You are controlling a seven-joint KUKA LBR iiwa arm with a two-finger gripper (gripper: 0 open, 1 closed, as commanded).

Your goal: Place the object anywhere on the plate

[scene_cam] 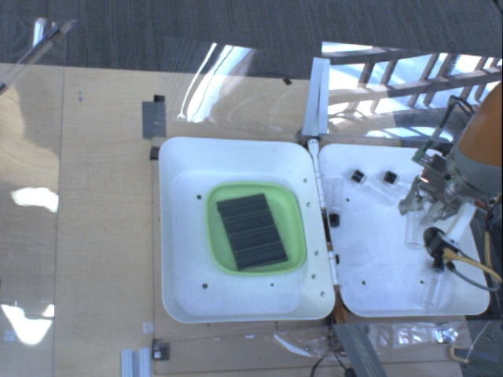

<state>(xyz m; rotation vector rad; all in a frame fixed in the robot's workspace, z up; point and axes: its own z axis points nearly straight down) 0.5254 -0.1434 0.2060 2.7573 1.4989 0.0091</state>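
One dark grey ribbed rectangular block (251, 232) already lies on the green square plate (293, 214) in the left white bin (177, 210), its long axis running slantwise; the gripper (428, 195) hangs over the right white bin (369, 277), well apart to the block's right, its grip impossible to tell

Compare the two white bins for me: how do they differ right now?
The left bin holds a green plate with a dark ribbed block on it; the right bin has small clear, dark-capped pieces. The gripper is over the right bin, not the left. Both are shallow and white.
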